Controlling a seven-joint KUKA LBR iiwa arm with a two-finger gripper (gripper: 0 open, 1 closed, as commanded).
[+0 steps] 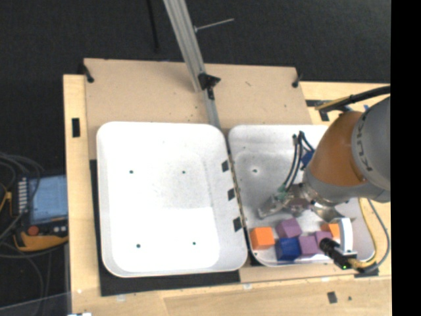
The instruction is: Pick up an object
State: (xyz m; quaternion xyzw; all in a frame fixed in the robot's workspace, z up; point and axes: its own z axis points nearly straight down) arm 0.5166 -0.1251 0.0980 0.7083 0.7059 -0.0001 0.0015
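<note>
- The tool point(279, 205) hangs low over the right bin point(263, 151), near its middle. It points toward the left of the view. I cannot tell how far open it is, or if it has hold of anything.
- The arm point(342, 157) comes in from the right and covers the right side of that bin.
- Just in front of the tool sit four blocks in a tight bunch: a purple block point(288, 228), an orange block point(263, 237), a blue block point(287, 249) and a second purple block point(309, 244).
- Each block looks about as wide as it is long, so I cannot pick out a long side. The purple block is turned a little; the orange block sits nearly square to the bin wall.
- The orange block is just beside the bin's left wall. The blue block is close to the near wall.
- The far part of the right bin shows open white floor.
- The left bin point(164, 176) shows a wide white floor with a few small dark dots.
- Both bins rest on the tan worktop point(164, 87).
</note>
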